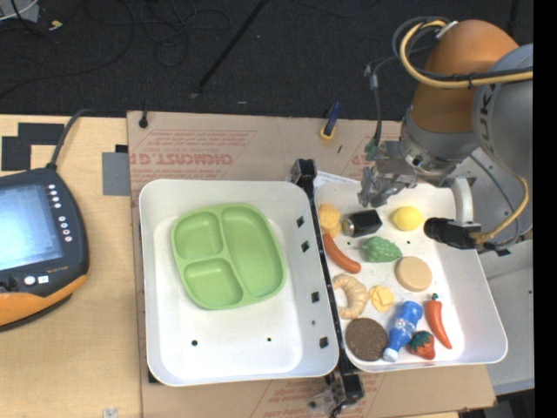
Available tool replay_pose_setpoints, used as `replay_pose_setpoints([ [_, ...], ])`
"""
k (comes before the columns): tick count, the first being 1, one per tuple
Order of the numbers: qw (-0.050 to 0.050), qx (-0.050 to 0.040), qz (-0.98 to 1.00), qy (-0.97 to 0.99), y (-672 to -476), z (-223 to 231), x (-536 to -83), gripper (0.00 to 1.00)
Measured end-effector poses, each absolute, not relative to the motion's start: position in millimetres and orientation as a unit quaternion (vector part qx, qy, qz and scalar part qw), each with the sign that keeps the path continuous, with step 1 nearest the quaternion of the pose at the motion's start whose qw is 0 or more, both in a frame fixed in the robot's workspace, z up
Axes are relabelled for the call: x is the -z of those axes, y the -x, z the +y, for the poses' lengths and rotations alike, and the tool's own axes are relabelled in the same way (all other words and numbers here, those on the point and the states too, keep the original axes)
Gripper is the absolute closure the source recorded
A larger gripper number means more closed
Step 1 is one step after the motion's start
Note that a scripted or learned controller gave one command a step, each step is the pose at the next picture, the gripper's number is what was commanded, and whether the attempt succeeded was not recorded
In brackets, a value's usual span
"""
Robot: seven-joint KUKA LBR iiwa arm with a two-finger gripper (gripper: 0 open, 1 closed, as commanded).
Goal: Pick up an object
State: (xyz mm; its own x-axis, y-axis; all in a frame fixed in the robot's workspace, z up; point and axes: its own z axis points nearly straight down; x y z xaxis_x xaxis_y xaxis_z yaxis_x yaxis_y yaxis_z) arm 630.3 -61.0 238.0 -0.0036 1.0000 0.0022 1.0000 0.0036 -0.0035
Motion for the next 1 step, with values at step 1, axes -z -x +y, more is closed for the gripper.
replay_pose_setpoints([
  [1, 0.003, -0.0014, -0.708, 0.706, -604.7, -20.7, -235.4, 1.0],
])
